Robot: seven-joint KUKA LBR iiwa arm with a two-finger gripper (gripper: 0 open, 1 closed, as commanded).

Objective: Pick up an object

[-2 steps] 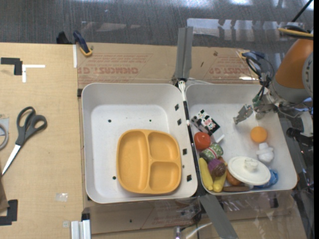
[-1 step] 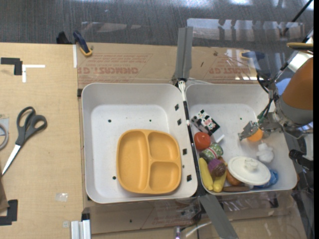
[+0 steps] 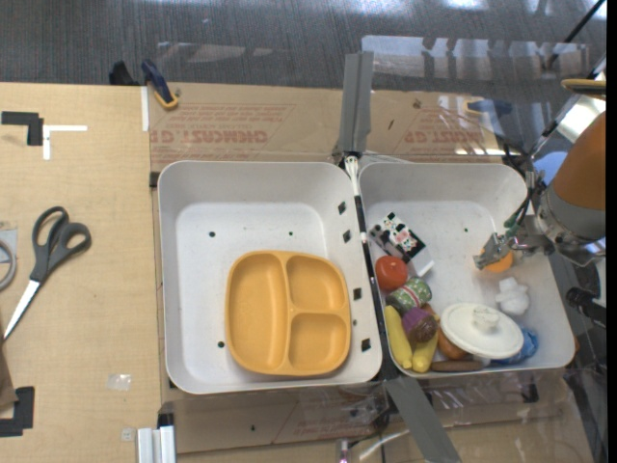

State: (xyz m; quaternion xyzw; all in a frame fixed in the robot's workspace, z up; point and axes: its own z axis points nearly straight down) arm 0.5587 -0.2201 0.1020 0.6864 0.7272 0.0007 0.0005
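My gripper [image 3: 497, 249] hangs low at the right side of the right bin [image 3: 453, 193], reaching in from the right edge. Directly beneath and touching it in the view is a small orange object [image 3: 497, 263], partly hidden by the gripper. Near it lie a small white lumpy item [image 3: 514, 297] and a round white lid [image 3: 480, 328] resting on something blue [image 3: 525, 345]. Along the bin's left side sit a black-and-white patterned piece [image 3: 398, 234], a red tomato-like ball [image 3: 390, 272], a green item [image 3: 415, 291], a purple item [image 3: 420, 324] and a yellow banana [image 3: 398, 340].
The left bin [image 3: 193, 258] holds a yellow divided plate [image 3: 287, 312]. Scissors [image 3: 43, 254] lie on the wooden bench at far left. A grey divider bar [image 3: 355, 104] stands behind the two bins.
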